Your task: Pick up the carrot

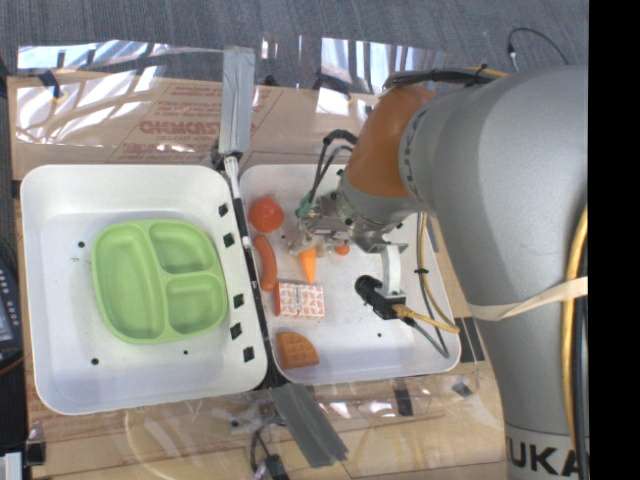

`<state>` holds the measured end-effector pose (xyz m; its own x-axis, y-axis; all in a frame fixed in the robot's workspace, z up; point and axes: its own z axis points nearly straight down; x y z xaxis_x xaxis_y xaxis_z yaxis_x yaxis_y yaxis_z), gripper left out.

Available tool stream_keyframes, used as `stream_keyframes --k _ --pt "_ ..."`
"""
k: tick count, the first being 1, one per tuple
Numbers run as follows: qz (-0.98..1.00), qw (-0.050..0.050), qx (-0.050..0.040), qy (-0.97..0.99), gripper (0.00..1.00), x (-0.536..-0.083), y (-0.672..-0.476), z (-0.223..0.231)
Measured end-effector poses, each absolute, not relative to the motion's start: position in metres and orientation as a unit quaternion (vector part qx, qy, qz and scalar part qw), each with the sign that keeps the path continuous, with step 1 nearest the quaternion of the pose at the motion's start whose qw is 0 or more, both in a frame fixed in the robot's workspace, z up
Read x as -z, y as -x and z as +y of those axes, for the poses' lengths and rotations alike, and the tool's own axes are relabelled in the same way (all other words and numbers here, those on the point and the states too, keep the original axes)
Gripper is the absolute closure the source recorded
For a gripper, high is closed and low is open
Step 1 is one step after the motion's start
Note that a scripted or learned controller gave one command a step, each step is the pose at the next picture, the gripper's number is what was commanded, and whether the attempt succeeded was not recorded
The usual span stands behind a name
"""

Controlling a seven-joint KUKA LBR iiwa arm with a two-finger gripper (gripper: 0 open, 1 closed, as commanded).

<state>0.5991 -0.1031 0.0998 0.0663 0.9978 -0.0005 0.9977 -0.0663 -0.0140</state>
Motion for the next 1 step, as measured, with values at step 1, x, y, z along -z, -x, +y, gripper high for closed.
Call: stream_keyframes --k 1 --pt "-0.646 0.001 -0.0001 0.763 1.0 -0.2445 -0.6069 -0.0379"
